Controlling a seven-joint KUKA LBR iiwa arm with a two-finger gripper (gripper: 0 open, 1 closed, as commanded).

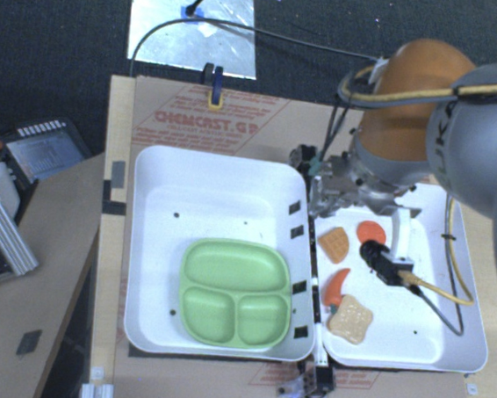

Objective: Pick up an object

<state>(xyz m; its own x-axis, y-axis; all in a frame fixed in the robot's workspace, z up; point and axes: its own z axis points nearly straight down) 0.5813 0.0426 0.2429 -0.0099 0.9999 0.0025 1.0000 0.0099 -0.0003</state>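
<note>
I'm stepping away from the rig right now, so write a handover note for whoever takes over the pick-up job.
Gripper: low at the right bin's far left corner, beside the divider; no object seen in it.
Right bin: waffle piece, red round piece, orange wedge, toast piece, all on the floor.
Left bin: green divided plate.
Done: nothing lifted.
Left: grasp and lift one object; the waffle piece looks nearest.
</note>
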